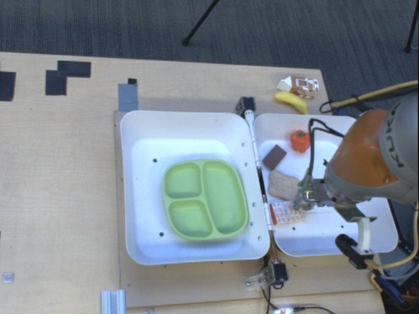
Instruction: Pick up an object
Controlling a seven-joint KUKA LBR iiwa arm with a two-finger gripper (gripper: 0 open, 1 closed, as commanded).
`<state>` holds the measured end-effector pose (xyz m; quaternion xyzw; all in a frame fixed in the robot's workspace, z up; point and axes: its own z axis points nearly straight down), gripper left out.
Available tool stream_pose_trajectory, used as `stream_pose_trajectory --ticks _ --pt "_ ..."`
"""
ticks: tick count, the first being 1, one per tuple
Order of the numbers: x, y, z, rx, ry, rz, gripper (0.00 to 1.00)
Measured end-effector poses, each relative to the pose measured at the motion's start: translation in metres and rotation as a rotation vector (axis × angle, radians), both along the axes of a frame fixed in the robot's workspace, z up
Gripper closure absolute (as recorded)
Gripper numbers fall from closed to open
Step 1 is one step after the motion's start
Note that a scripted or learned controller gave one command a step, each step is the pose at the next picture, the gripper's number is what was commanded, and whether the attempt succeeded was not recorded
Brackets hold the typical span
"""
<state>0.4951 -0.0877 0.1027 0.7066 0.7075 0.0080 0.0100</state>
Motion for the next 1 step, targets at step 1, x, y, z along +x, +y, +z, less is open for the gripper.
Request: stream_pose_trajectory --ticks 1 --pt "-0.0072 0.0659 0.0822 0.004 0.022 0.004 1.00"
